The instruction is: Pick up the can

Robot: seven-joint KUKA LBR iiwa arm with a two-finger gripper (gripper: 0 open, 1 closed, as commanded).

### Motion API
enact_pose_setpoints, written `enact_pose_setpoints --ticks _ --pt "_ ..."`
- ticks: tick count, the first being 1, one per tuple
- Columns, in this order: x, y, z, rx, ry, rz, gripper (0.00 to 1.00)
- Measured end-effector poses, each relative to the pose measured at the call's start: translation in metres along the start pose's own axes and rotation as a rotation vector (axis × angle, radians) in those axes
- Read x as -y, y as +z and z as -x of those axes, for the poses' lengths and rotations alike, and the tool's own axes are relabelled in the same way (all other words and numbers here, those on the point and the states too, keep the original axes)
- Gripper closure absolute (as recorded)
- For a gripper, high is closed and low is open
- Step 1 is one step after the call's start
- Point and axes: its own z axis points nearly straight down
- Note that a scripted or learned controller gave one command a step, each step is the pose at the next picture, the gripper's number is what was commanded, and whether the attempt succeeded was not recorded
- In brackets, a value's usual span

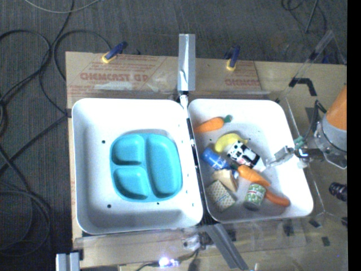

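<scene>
Two white bins side by side on a brown board (130, 75). In the left bin (84, 151), a blue divided tray (148, 165), lying flat near the middle. In the right bin (280, 110), a heap of small things crowded toward its 9 o'clock and 6 o'clock sides. The can (255, 195), small with a green label and a pale top, down at about 5 o'clock in that bin, close to the front wall, tilted slightly. Touching it at its 3 o'clock side, an orange carrot (277, 199) lying flat; just at its 12 o'clock, a second carrot (252, 175), slanted. At 9 o'clock from the can, a tan block with a woven pattern (220, 195), and above that a pale wedge (227, 179). Farther toward 11 o'clock, a blue toy (213, 158), a black-and-white toy (243, 152) and a yellow piece (228, 140), all pressed together. At the bin's 11 o'clock corner, a third carrot with a green top (210, 124), apart from the pile. Gripper (290, 153) over the bin's 3 o'clock wall, well apart from the can and toward 1 o'clock of it, nothing visibly in its grasp; whether open or closed, impossible to tell from this slant. Behind it, the grey arm (333, 137) with its orange band (342, 110). Along the board's far edge, two blue-and-yellow clamps (113, 52) and an upright metal post (186, 61) between the bins.
</scene>
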Motion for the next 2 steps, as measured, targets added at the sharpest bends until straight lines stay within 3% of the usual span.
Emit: enact_pose_setpoints --ticks 1,2 --pt "-0.007 0.096 -0.061 0.002 0.102 0.013 0.00" --pt "-0.064 0.050 -0.083 0.001 -0.061 0.001 0.00"
